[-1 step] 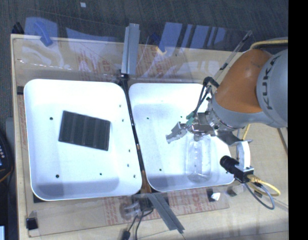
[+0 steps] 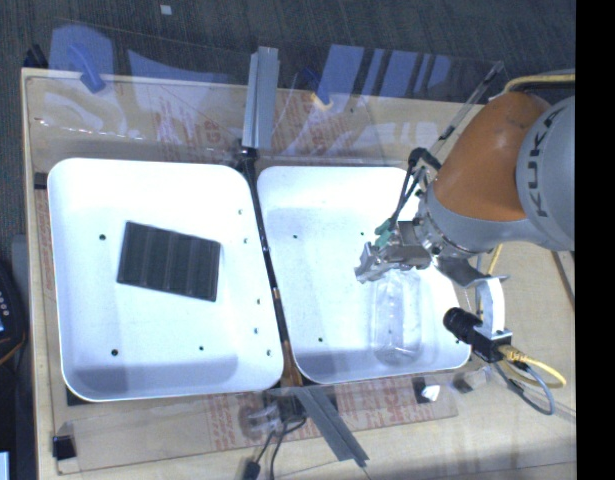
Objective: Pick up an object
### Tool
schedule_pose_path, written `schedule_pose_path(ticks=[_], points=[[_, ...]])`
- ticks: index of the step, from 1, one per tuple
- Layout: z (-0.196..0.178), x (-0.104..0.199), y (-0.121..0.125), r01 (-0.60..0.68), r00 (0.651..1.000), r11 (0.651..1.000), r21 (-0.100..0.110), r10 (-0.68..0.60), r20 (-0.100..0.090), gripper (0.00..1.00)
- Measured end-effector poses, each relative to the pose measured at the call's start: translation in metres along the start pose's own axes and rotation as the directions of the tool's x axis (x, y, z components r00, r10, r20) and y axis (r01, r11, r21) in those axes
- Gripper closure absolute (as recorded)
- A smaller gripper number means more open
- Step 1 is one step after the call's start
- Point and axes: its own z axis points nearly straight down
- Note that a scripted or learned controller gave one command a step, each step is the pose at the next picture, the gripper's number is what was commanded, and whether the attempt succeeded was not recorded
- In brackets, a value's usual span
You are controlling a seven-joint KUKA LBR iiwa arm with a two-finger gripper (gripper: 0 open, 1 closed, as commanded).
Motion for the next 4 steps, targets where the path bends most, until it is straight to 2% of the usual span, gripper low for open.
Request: schedule_pose_path(ticks=[1,2,3,4], points=[[0.067,0.007,0.03,-0.208,0.978,0.978,0.001,0.208,-0.001,1.0],[-0.065,-0.007,0.084,-0.027,1.0,1.0,-0.005,0.027,0.001,1.0],[-0.108,0.091,0.045,-0.301,0.954,0.954,-0.005,0.301,-0.001,1.0],[-0.134,0.025,0.022,0.07,0.998,0.998,-0.009,-0.07,0.003,1.0]])
